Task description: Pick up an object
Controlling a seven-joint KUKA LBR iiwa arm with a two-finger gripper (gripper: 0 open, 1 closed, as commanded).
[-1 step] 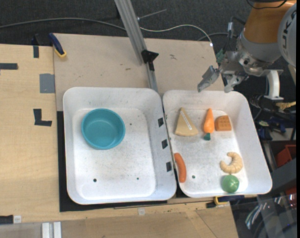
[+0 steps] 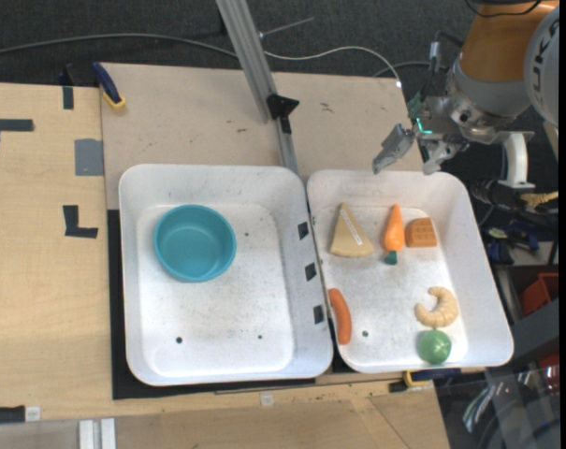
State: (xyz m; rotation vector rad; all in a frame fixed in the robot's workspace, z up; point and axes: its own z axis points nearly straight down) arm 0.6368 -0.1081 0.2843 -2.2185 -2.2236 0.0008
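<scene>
My gripper [image 2: 413,152] hangs open above the far rim of the right bin [image 2: 470,251], with nothing between its fingers. Below it in that bin lie a tan wedge [image 2: 350,233], an orange carrot [image 2: 393,230] and a small waffle-like square [image 2: 420,233]. Nearer the front lie a red sausage [image 2: 340,314], a croissant [image 2: 437,306] and a green ball [image 2: 434,346]. All the objects rest on the bin floor, apart from the gripper.
The left bin [image 2: 142,325] holds a teal bowl [image 2: 195,242]. A slanted metal pole [image 2: 252,47] rises behind the gap between the bins. Cables and dark gear crowd the right edge of the bench.
</scene>
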